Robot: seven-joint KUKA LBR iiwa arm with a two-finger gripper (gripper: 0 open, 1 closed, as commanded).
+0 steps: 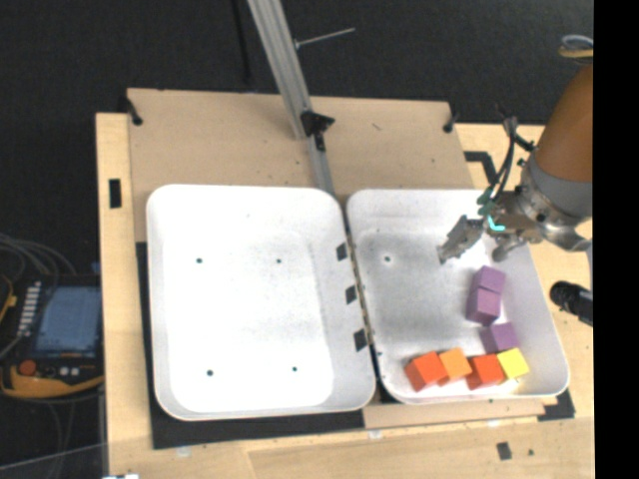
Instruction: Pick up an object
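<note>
Nearest the camera, along the near wall of the right bin point(559, 352), a huddle of blocks: an orange block point(427, 369), a paler orange block point(456, 363), a red-orange block point(486, 369) and a yellow block point(513, 363), touching in a row, probably pushed there against the rim. Just behind the yellow one, a small purple block point(500, 335); farther back again, a larger purple block point(486, 293), standing a little apart from the row and so likely the easiest to pick. Beyond that, over the far right part of the same bin, the gripper point(483, 239), reaching in from the right; fingers spread apart and slanted down toward the bin floor, nothing between them, so no grasp yet. Judged a descent or approach toward the larger purple block, just near of the fingertips. To the left, the left bin point(160, 297), beside the right one, rims nearly touching.
</note>
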